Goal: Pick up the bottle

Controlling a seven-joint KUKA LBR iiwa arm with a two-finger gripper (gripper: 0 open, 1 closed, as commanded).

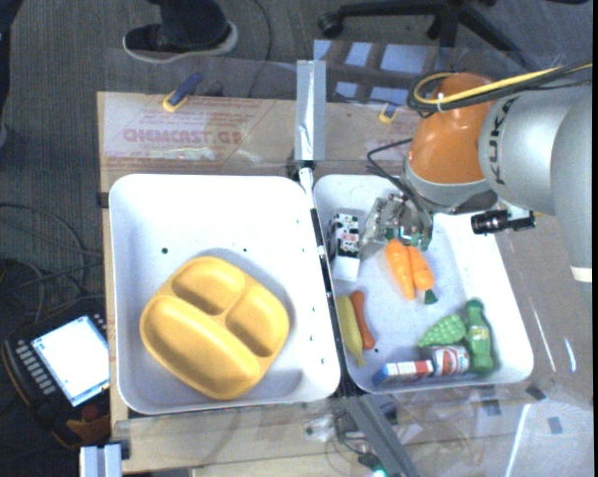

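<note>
The grey arm with its orange band [448, 147] reaches in from the right over the right bin [508, 296]. Its hand [396, 222] hangs at the upper middle of that bin, just above the top end of the orange carrot toy [408, 269]. The metal parts of the hand are seen from above and partly under the wrist, so how far it is open cannot be told; nothing is visibly caught in it, and whether it touches the carrot toy is not clear either.

The bottle [478, 338], green with a label, lies in the lower right corner of the right bin, well apart from the hand. Just beside it on the left sits a green ridged toy [442, 330], and along the bin's lower wall lies a tube [418, 369] with red and white markings, its right end touching or nearly touching the bottle. A yellow banana-like toy [350, 324] with a red piece against it lies along the bin's left wall. A small black-and-white object [346, 235] sits near the upper left corner.

The left bin [160, 217] holds a large yellow divided tray [216, 324], turned at an angle. Both bins rest on the tabletop [200, 132].
</note>
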